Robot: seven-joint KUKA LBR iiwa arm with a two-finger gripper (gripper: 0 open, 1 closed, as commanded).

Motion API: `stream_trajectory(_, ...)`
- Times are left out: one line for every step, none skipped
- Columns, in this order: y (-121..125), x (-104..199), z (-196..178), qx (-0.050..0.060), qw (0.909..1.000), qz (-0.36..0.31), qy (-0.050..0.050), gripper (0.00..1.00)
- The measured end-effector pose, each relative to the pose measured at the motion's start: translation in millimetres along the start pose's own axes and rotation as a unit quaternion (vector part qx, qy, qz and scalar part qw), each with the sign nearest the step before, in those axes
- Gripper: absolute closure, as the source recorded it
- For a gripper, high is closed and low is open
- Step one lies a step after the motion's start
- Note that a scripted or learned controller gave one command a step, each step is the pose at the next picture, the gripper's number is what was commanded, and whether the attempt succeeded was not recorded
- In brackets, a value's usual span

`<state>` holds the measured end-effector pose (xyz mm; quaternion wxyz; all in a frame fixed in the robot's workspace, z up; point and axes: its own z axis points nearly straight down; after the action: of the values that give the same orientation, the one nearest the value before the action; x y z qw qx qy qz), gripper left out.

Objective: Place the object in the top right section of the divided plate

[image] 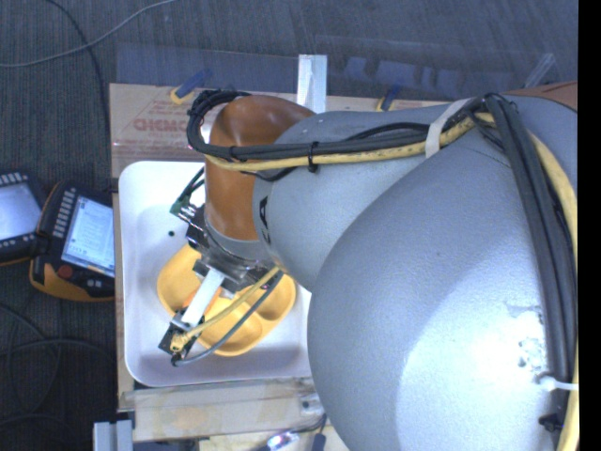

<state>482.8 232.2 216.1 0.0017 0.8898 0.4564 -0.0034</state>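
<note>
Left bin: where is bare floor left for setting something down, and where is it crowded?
In the bin, bare floor lies at the upper-left corner, above the yellow plate, and in a strip between the plate and the near rim. The middle is crowded: the arm hangs over the plate and covers the bin's right side.
</note>
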Motion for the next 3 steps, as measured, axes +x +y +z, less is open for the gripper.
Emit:
stream_trajectory(64.1, 36.6, -85.1, -0.001, 0.9859, -0.167, 0.001, 1.0)
stream_trajectory(32.5, -25.3, -22.9, 0.001, 0.989, -0.148, 0.0, 1.0)
stream_trajectory(91.2, -4.4, -33.5, -0.001, 0.9615, -0.275, 0.001, 1.0)
